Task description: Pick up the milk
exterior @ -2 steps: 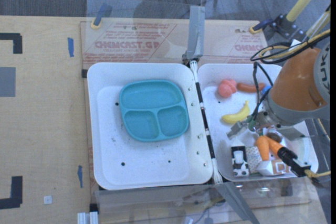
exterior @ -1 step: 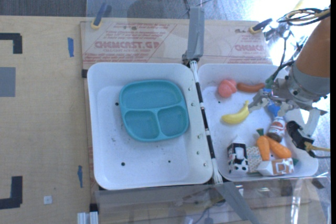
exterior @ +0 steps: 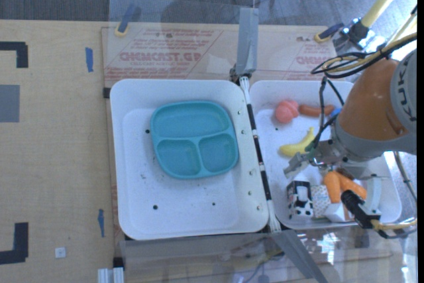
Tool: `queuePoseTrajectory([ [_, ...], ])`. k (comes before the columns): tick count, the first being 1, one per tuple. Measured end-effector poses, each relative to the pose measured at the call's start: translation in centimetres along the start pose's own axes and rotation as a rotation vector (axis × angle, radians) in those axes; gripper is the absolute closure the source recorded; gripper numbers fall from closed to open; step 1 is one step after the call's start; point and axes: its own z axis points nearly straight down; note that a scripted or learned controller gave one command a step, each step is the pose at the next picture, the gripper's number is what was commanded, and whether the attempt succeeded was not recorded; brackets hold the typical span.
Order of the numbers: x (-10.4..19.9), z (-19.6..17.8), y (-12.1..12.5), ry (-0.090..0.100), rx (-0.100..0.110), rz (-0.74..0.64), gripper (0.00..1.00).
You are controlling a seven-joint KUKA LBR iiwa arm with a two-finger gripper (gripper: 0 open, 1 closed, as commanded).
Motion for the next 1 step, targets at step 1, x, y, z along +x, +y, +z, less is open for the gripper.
queuePoseTrajectory([
  [1, -0.33, 2.66, -2.05, 0.002, -0.021, 0.08, 0.0],
])
